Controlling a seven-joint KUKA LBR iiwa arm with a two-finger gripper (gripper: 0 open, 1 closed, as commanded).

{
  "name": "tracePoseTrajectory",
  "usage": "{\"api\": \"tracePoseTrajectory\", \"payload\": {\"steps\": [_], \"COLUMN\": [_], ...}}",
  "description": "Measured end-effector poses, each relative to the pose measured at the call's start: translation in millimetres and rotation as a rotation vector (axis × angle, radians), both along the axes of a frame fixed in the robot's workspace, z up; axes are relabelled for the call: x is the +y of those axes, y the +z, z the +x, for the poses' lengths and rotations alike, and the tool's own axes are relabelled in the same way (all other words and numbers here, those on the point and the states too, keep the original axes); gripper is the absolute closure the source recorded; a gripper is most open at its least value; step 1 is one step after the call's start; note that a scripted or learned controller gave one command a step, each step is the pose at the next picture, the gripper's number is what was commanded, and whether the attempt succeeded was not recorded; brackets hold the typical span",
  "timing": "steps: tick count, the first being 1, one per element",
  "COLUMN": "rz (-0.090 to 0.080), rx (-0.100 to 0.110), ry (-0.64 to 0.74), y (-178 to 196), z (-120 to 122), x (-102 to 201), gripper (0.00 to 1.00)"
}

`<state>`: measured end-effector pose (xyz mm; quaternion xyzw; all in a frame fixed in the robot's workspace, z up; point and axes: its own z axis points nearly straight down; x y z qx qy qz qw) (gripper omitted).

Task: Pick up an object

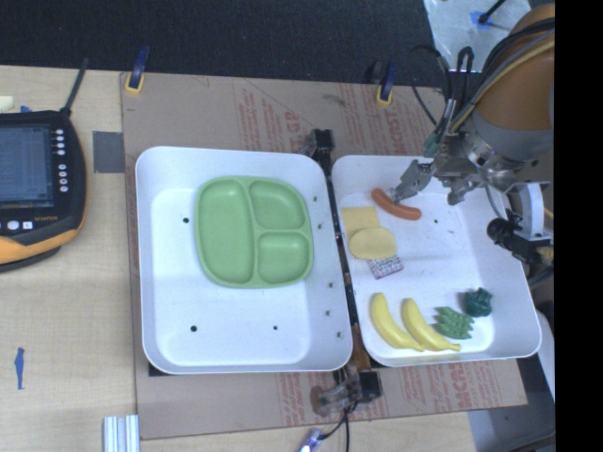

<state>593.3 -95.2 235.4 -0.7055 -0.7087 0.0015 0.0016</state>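
Bananas (410, 324) nearest; sausage (396, 205) touching pincer (411, 186).

The bench (66, 347) has a light wooden top, and a brown cardboard sheet (236, 111) lies on it, held by blue and yellow clamps (137, 69) at the far edge. Behind the bench, the floor (236, 12) is dark carpet.

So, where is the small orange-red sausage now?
The small orange-red sausage lies in the right white bin, near its back, behind the yellow cheese slices.
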Motion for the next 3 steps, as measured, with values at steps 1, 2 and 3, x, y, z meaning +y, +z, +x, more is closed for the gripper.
{"api": "tracePoseTrajectory", "payload": {"steps": [1,2,3], "rz": [-0.003,-0.001,-0.002], "rx": [0.0,0.003,0.003], "ry": [-0.001,0.001,0.003], "y": [-85,-144,-133], "z": [47,62,63], "x": [-40,-29,-31], "gripper": [0.0,0.0,1.0]}}
